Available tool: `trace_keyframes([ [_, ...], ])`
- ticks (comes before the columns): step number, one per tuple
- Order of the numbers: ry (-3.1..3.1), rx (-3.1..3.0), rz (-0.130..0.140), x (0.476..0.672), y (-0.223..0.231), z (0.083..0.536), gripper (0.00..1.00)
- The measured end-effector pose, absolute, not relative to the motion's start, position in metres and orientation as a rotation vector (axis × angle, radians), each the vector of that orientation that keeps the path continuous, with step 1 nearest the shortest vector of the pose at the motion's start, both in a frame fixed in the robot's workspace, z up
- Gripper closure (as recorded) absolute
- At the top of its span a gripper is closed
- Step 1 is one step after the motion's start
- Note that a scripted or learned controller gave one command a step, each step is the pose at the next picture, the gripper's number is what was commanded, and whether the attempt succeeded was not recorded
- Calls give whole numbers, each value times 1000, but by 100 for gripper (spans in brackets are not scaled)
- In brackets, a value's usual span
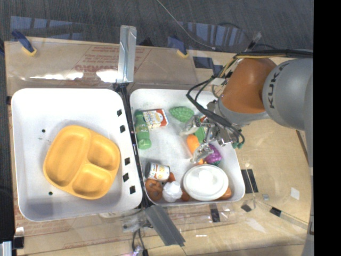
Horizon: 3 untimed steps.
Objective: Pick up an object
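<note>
Fingers of mine — couldn't tell how far apart they were or if anything sat btwn them; the gripper (205, 148) was low in the right bin (160, 97), wrist and cables covering the tips from above. It hung right at the carrot (191, 143), w/ the purple piece (213, 155) just beside and the green leafy toy (181, 113) a bit further up. Nothing was visibly lifted, so I judged the pick not done yet: I'd got as far as the reach into the clutter, and closing, gripping and raising were left, as far as could be seen. Other candidates all lay in that same bin: green bottle (143, 133), small carton (155, 118), tin can (158, 172), white bowl (205, 182), brown lump (154, 188). Left bin (32, 103) held the yellow divided tray (81, 160), well apart from me
</note>
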<state>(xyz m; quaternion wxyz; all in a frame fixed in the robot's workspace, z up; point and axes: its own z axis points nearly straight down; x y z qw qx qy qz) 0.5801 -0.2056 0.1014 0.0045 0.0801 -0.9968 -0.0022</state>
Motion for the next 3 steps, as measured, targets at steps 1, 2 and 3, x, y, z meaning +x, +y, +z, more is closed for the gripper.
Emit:
trace_keyframes([
  [1, -3137, 154, -3, 597, -172, 93, 0],
  [2, -3142, 166, 0, 543, -210, 94, 0],
  [3, -3145, 182, 3, 545, -207, 105, 100],
])
